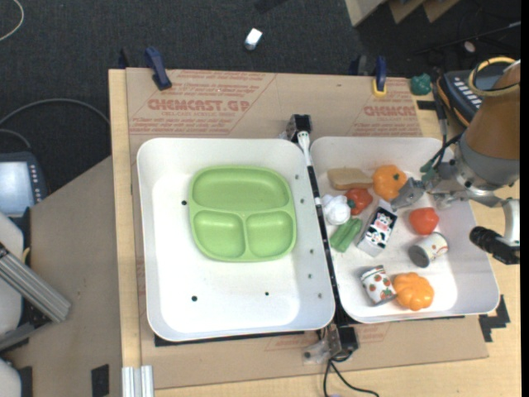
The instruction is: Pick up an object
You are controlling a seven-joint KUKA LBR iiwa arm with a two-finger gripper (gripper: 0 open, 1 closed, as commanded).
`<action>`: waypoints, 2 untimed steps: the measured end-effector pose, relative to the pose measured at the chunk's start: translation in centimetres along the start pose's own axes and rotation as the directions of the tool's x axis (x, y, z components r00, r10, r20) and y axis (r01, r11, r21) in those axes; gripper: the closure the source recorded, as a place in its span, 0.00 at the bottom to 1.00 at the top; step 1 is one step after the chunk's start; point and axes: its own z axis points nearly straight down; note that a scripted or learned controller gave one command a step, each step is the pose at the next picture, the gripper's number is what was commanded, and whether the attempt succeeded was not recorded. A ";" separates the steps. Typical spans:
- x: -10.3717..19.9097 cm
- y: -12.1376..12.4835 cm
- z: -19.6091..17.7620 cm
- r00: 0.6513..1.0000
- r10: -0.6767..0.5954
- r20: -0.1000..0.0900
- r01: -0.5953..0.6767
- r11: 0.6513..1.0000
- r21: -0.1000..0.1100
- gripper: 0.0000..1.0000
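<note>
— Where was everything when you looked?

— Far off to the pincer's point(411, 193) left sat the green divided plate point(242, 213) in the left bin point(157, 222). Nearer, in the right bin point(475, 300), a white lump point(336, 211) and a green cucumber point(347, 234) lay well to its left. A brown slab point(349, 177) and a cow-print carton point(380, 228) lay closer in.

— And what was it after?

— Hard to say, but the orange squash point(388, 180) was just beside it on the left, possibly touching. A red tomato point(424, 220) lay just beside it on the near side. Those two looked like the likeliest picks.

— Was it open? Holding anything?

— I couldn't tell whether it was open or closed; the head was a dark, tangled shape from up there. I saw nothing gripped in it.

— How would you have done the grab?

— I'd have picked one target, centred squarely over it and come straight down. The squash and tomato were round, so an off-centre squeeze would likely have rolled them away. The pile was crowded, and a slanted approach risked nudging the carton. Farther toward me, the tipped cup point(427, 249) and a second orange squash point(413, 291) had more room around them.
</note>
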 end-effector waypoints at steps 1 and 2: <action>4.9 6.1 4.1 1.000 0.003 -0.004 -0.003 1.000 0.013 0.00; 5.0 6.3 3.0 1.000 0.000 -0.003 0.000 1.000 0.009 1.00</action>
